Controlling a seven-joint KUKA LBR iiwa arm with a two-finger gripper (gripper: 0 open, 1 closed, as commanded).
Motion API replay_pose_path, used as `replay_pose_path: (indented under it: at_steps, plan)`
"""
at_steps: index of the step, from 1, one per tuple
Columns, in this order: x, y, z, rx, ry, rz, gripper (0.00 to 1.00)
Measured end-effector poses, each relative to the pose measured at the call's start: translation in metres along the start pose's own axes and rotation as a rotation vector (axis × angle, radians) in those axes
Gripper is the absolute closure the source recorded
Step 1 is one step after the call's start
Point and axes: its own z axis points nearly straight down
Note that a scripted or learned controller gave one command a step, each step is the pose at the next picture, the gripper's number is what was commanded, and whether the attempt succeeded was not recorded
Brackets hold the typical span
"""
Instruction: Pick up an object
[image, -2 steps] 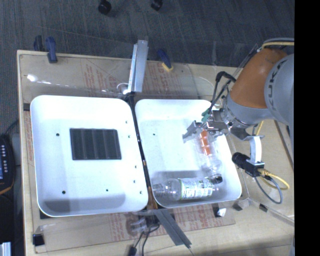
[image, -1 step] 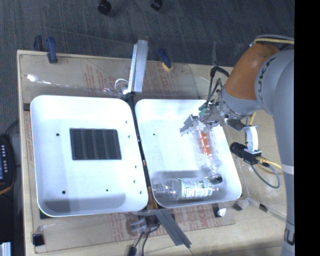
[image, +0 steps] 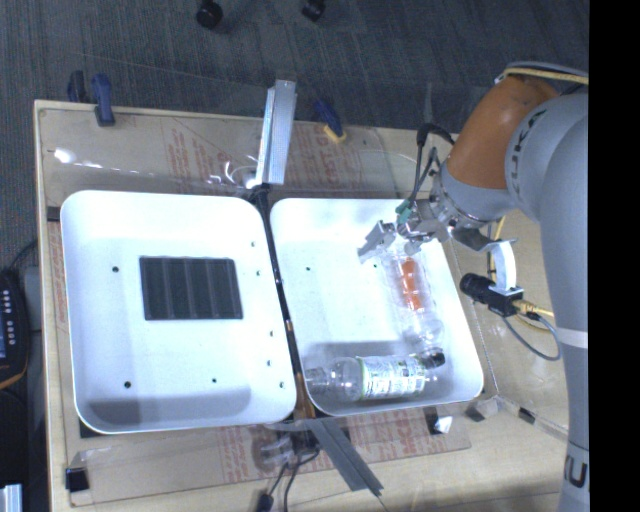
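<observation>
Taking the right bin (image: 300, 300) as the landmark: along its near wall a clear plastic bottle (image: 375, 378) lies on its side, cap toward the bin's right corner, with a pale label around its middle whose print is too small to read. Just beyond that bottle's cap end, along the bin's right wall, a second clear bottle (image: 413, 295) lies lengthwise, with orange contents or an orange label showing through its upper half; its dark cap points down toward the first bottle and sits close to it, and whether the two touch cannot be told. No writing on it can be made out. At this second bottle's far end, over the bin's far right corner, hangs the gripper (image: 392, 238); whether anything is between its parts cannot be told, since they blur into the bottle's clear plastic. To the left of the right bin, touching it along the shared edge, sits the left bin (image: 90, 330), which holds a dark ribbed rectangular pad (image: 190, 288) lying flat on its floor, nearer its far wall.
</observation>
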Motion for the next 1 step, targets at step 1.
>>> replay_pose_path:
  at_steps: [1]
  plan:
    - [-0.0004, 0.0014, -0.0159, 0.000, 0.000, -0.066, 0.00]
